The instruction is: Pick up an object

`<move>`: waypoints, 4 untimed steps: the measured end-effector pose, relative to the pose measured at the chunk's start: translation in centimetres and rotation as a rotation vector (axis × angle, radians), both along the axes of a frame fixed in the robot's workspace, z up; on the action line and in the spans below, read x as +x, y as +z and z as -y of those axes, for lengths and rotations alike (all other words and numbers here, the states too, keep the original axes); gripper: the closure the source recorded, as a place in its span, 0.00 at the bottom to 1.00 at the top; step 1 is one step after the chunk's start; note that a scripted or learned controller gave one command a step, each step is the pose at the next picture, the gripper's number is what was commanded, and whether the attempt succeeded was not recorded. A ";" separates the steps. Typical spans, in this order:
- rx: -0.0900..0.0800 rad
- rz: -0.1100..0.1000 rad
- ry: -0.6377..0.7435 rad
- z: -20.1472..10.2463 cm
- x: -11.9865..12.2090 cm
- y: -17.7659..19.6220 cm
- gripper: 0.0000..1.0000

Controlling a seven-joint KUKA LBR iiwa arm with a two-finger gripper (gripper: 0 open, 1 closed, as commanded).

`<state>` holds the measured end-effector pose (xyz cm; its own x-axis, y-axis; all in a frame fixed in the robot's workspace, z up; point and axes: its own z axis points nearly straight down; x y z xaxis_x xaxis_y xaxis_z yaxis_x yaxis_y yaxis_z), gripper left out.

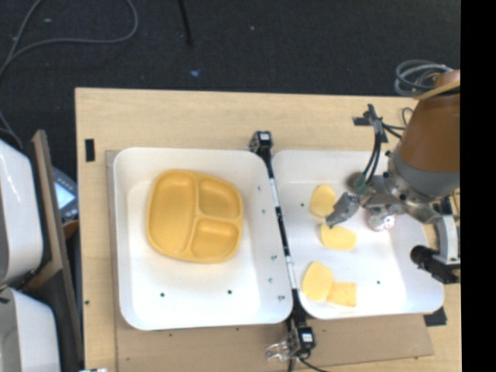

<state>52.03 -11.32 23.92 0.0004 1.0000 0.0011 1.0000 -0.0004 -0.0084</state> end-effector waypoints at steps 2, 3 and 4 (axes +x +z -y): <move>0.000 -0.001 0.000 0.9 -0.3 -5.0 0.00; 0.001 -0.001 -0.001 1.6 -0.6 -9.8 0.00; 0.001 0.001 0.000 1.7 -0.7 -14.4 0.00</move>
